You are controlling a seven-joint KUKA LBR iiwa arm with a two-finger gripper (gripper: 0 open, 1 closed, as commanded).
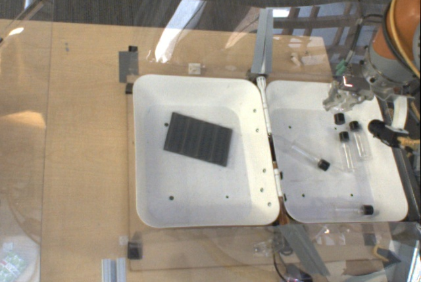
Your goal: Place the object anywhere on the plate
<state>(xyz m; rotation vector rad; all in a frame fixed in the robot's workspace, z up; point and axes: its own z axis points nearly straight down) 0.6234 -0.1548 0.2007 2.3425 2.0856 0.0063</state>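
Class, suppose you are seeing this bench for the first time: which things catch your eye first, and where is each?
The dark ribbed plate stands out, lying slantwise in the left bin. In the right bin, several clear vials with black caps lie scattered. The end effector sits over that bin's far right corner.

A wooden bench point(79, 142) carries two white bins point(197, 208) point(342, 208) side by side

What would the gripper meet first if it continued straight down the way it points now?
Probably the floor of the right bin near its upper right corner, close to a clear vial with a black cap. The gripper seems above them; depth is unclear.
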